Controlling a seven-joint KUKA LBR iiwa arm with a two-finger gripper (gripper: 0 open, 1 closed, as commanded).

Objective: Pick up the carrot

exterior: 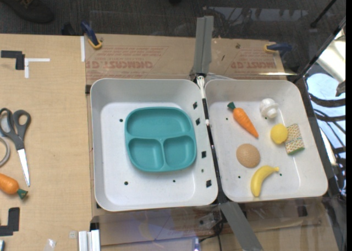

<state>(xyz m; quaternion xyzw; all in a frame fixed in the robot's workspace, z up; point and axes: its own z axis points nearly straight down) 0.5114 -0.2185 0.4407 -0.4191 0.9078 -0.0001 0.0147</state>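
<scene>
2 white bins sit side by side on the tabletop (44, 107), touching along their inner rims, with a sheet of cardboard (137, 60) lying flat behind them. The left bin (96, 145) holds a teal plate (161, 138) with 3 compartments, lying flat near the bin's middle. The right bin (308, 151) holds 6 small things. A grey post (202, 46) stands at the far end of the seam between the bins. Scissors (18, 140) with grey handles lie on the tabletop well left of the bins, blades pointing toward the near edge. In the right bin, a banana (262, 180) lies nearest the front wall, curved, just in front of a brown egg (248, 155). The carrot (245, 121) lies in the back left part of the right bin, behind the egg, slanted, with its green top toward the back left and its tip toward the front right; it touches nothing else. To its right sit a lemon (279, 134) and, touching the lemon's right side, a sponge (295, 138). A small white thing (268, 108) lies behind the lemon; its kind is unclear. Another carrot (10, 185) lies at the tabletop's left edge, near the scissors' tips. A blue clamp (91, 35) grips the cardboard's back left corner.
</scene>
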